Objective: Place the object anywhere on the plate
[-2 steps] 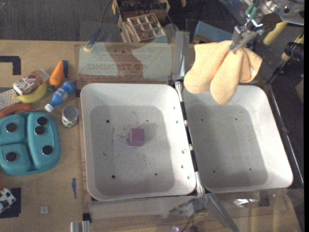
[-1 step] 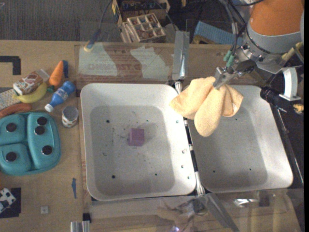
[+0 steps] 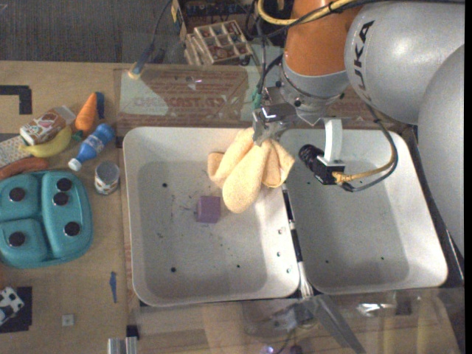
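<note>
My gripper (image 3: 264, 134) hangs over the far edge of the left bin (image 3: 147, 271), near the divider between the two bins. It is shut on the top of a soft yellow cloth (image 3: 247, 169), which droops below the fingers, its lower end above the bin floor. A small purple block (image 3: 209, 209) lies on the left bin's floor, just left of the cloth's lower end. The teal divided plate (image 3: 40, 216) sits on the bench outside the bins at the far left, well away from the gripper.
Between the plate and the left bin stand a small can (image 3: 107, 177) and a blue bottle (image 3: 91, 145). A toy carrot (image 3: 88, 111) and banana (image 3: 47, 147) lie further back. The right bin (image 3: 369, 227) lies under the arm. A wooden crate (image 3: 217, 41) stands behind.
</note>
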Robot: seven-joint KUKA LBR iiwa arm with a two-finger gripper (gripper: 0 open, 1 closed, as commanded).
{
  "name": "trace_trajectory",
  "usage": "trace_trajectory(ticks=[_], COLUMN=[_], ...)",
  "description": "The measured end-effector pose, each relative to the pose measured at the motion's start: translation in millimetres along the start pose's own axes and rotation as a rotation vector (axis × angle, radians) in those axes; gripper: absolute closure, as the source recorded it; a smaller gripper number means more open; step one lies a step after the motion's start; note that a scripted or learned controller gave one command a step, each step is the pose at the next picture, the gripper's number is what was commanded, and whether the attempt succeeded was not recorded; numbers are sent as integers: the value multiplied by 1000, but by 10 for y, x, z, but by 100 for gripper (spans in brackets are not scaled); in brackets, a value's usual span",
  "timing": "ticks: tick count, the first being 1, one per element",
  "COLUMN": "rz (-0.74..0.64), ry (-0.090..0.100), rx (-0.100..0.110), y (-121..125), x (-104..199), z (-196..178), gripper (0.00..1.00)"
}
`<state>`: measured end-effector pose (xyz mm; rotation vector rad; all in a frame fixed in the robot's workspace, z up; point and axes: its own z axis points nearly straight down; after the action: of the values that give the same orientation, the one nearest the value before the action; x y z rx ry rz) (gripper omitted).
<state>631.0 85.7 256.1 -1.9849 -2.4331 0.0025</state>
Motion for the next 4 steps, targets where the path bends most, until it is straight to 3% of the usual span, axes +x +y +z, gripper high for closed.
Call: trace_trajectory(ticks=[1, 2, 3, 4], rz=[157, 220, 464, 548], ry=[0, 0, -1, 0], rx=[0, -3, -3, 1], y=[-767, -118, 173, 350], x=[-954, -487, -937, -24], z=[3, 714, -649, 716], gripper=[100, 100, 100, 100])
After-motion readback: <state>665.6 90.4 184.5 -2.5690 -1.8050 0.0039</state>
